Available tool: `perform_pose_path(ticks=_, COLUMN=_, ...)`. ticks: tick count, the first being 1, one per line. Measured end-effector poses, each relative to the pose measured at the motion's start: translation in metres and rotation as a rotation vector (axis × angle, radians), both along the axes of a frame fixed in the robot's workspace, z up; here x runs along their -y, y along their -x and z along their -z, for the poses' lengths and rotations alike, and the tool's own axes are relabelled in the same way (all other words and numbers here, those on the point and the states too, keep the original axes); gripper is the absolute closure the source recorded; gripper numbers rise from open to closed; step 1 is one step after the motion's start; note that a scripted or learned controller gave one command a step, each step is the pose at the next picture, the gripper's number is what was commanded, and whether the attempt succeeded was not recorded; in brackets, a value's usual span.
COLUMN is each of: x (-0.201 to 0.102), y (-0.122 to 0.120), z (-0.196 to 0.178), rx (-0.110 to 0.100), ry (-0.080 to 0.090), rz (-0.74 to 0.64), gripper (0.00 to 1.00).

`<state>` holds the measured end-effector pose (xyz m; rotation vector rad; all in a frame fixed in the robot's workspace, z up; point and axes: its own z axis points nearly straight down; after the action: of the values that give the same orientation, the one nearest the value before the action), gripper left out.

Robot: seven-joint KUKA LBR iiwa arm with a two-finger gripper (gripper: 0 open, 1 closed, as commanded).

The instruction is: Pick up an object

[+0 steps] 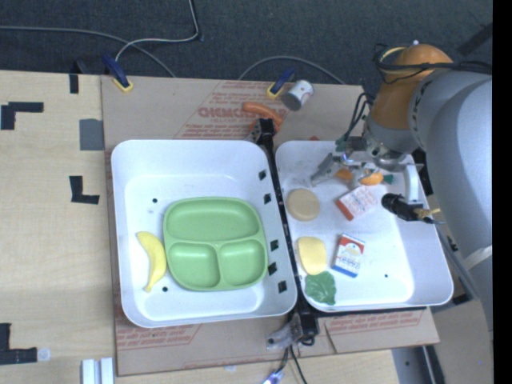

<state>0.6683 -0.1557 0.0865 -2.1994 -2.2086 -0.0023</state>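
While the arm (pixel 448 126) is reaching in from the right of the camera view, its gripper (pixel 346 165) is hanging low over the far part of the right bin (pixel 416 282). Its fingers are spread apart and are grasping nothing. Just beside them a small orange piece (pixel 370 179) and a red-and-white packet (pixel 357 202) are lying on the bin floor. Nearer the bin's left wall a round tan disc (pixel 303 204) is sitting, with a yellow block (pixel 312 254) and a green leafy piece (pixel 321 287) below it. A small red, white and blue box (pixel 349 256) is resting just right of the yellow block. In the left bin (pixel 132 158) a green divided plate (pixel 214 242) is lying, and a banana (pixel 152 259) is lying at its left side. Both bins are sitting on the tabletop (pixel 48 214).
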Motion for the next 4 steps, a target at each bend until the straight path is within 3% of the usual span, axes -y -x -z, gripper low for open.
perform_pose_path(ticks=1, x=0.008, y=0.0, z=-0.001, rx=0.001, ry=-0.001, rz=-0.001, gripper=0.0)
perform_pose_path(ticks=2, x=0.014, y=0.027, z=-0.001, rx=0.022, ry=0.02, rz=0.001, gripper=0.0)
perform_pose_path(ticks=3, x=-0.037, y=-0.001, z=0.001, rx=0.02, ry=0.018, rz=0.001, gripper=0.0)
perform_pose_path(ticks=4, x=-0.009, y=-0.002, z=0.0, rx=0.013, ry=0.005, rz=-0.001, gripper=0.0)
